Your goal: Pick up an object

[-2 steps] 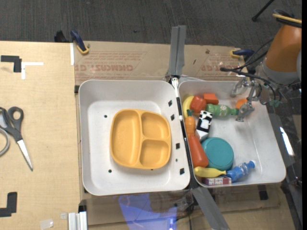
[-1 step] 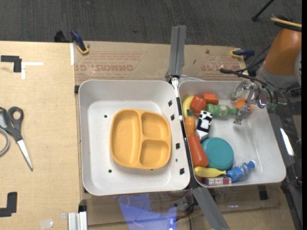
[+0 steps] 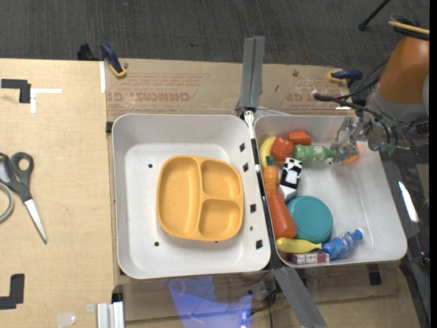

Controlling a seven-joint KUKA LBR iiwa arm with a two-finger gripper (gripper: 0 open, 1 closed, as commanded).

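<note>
The green bottle [image 3: 315, 154] lies in the upper part of the right bin [image 3: 369, 217], beside the orange block [image 3: 299, 138]. My tool [image 3: 346, 142] sits at its right end; I cannot tell its state. I judge this the reaching step; next I need a centred closing.

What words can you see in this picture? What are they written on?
Red print on the cardboard sheet behind the bins: upside down, roughly "CHEMICAL GUYS", though the letters are blurry and I am not sure.
More red print on the cardboard behind the right bin: too blurred to read.
Label on the small box at the front of the right bin: too small to read.
Label on the blue bottle: too small to read.
</note>
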